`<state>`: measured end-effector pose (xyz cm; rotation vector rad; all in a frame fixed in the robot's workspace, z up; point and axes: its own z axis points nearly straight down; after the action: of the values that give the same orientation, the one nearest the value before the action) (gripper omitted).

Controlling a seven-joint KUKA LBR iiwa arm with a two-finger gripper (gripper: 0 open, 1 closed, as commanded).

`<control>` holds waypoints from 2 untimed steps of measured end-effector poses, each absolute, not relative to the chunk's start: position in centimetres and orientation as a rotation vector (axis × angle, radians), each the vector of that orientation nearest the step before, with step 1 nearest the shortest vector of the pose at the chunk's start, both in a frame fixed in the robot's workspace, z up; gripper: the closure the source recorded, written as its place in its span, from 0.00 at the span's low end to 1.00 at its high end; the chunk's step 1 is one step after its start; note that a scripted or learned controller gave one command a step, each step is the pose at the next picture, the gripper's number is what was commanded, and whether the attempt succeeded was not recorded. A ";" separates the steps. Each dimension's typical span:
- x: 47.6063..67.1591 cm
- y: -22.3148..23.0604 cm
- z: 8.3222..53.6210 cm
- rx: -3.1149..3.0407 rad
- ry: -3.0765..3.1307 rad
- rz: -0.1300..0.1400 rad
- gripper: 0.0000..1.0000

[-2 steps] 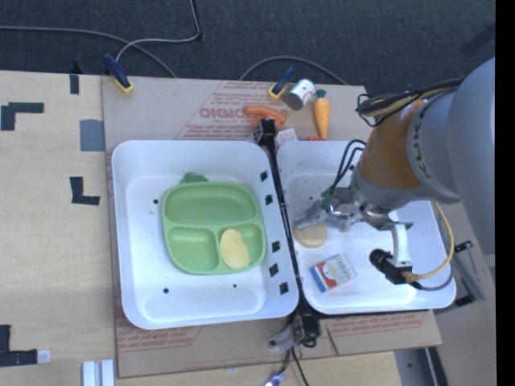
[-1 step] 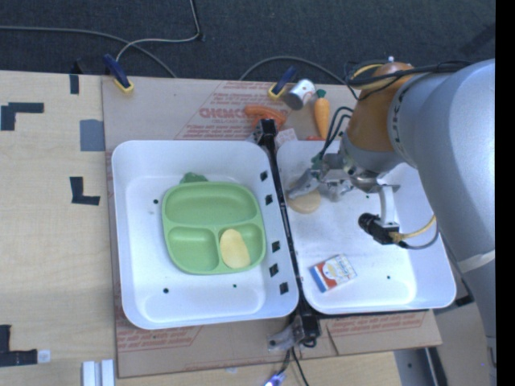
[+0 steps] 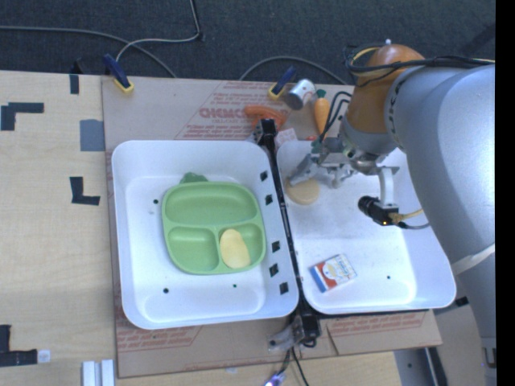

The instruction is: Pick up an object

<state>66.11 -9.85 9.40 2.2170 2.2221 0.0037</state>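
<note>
My gripper [image 3: 310,174] reaches down into the far left part of the right bin [image 3: 378,292], just over a round tan object [image 3: 303,191] that lies against the bin's left wall. A small red, white and blue box [image 3: 333,271] rests nearer the front of the same bin. In the left bin [image 3: 133,215] sits a green divided plate [image 3: 211,225] with a yellow oval piece [image 3: 234,248] in its lower right compartment. An orange object [image 3: 321,112] and a whitish one [image 3: 302,93] lie at the right bin's far edge, partly behind the arm.
The big grey arm [image 3: 438,135] covers the right side of the right bin. Black clips run along the divider [image 3: 278,215] between the bins. Blue clamps [image 3: 118,72] and cables lie on the bench behind the bins.
</note>
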 end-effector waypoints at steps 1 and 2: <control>66.9 -9.3 8.5 2.218 2.222 0.001 0.00; 66.9 -9.4 9.5 2.216 2.222 -0.001 1.00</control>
<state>66.91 -9.36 9.53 2.2157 2.2220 -0.0012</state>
